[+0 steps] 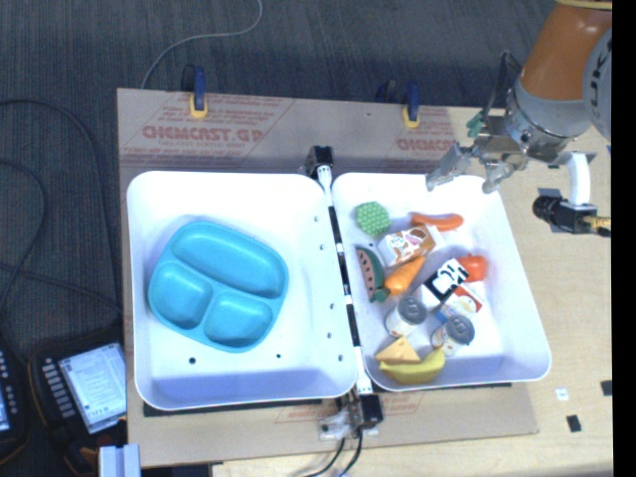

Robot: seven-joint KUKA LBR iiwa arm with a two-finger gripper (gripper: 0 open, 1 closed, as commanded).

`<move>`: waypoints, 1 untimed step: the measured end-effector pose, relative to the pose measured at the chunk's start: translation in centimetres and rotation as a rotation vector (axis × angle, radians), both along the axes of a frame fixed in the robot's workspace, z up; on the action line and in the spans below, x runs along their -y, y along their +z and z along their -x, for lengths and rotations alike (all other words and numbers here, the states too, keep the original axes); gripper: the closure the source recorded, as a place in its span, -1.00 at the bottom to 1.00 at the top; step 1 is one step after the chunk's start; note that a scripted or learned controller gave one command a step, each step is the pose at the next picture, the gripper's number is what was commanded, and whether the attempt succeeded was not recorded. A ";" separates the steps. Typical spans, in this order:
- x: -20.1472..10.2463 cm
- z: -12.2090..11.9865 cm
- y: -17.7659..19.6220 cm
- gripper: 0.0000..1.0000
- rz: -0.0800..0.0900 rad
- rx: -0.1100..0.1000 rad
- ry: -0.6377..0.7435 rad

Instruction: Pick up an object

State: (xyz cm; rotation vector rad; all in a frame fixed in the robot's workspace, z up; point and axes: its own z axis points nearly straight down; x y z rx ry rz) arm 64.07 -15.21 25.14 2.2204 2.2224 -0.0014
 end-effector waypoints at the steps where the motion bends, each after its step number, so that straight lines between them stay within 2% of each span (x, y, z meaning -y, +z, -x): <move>1: -1.1 2.2 -14.5 -1.00 0.000 0.001 -0.001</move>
